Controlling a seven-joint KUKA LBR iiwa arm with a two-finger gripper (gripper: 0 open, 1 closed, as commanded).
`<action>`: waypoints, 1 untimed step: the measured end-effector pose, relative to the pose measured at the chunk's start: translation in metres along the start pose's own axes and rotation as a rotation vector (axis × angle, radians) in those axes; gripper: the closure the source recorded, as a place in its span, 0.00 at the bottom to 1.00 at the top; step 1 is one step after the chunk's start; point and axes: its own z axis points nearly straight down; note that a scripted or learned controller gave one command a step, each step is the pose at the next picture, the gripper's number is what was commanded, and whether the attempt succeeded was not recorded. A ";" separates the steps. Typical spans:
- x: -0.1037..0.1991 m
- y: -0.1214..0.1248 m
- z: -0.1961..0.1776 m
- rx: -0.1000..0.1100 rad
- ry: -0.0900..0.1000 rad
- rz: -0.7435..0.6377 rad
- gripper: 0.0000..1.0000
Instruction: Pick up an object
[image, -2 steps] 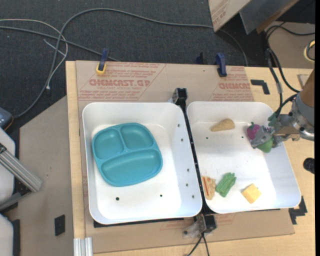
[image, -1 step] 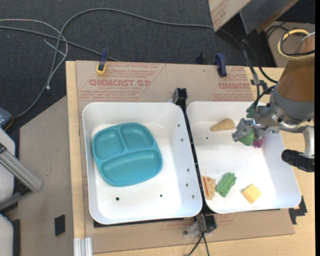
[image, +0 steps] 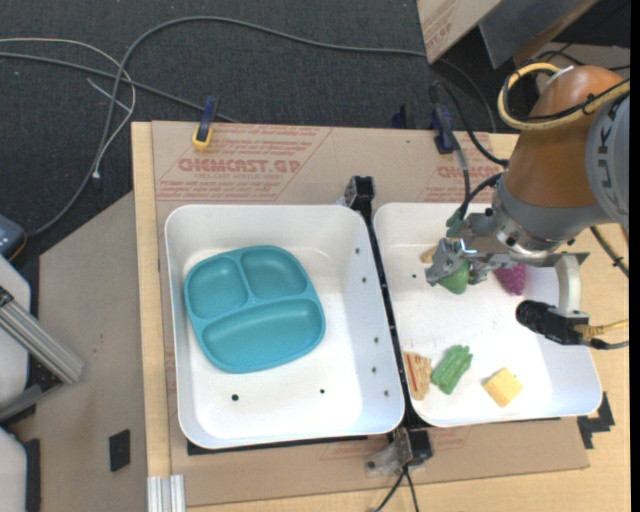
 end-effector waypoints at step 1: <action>0.055 0.002 0.009 0.001 0.000 0.000 1.00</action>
